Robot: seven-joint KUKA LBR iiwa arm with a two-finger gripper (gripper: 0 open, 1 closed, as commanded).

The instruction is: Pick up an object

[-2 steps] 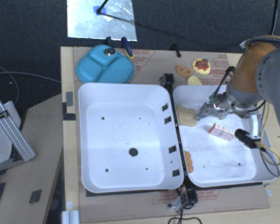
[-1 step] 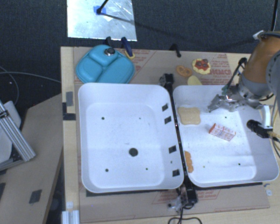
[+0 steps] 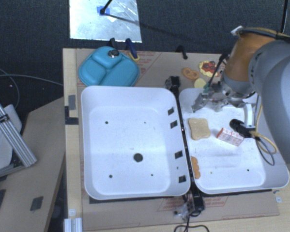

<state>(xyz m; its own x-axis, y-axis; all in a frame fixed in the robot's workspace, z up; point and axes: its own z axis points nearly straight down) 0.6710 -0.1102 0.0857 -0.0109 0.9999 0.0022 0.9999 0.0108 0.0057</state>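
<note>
Blue lidded container (image 3: 109,67) on desk (image 3: 72,144) behind left bin (image 3: 130,141); small dark round spot on that bin's floor. Right bin (image 3: 232,170) holds tan bread-slice piece (image 3: 199,128) near its left wall, small orange item (image 3: 195,167) lower by same wall, red-and-white box (image 3: 230,136) right of bread. Tool (image 3: 206,100) low over right bin's far left corner, beyond bread, apart from it; jaw state cannot tell. Small toys on desk behind right bin.
</note>
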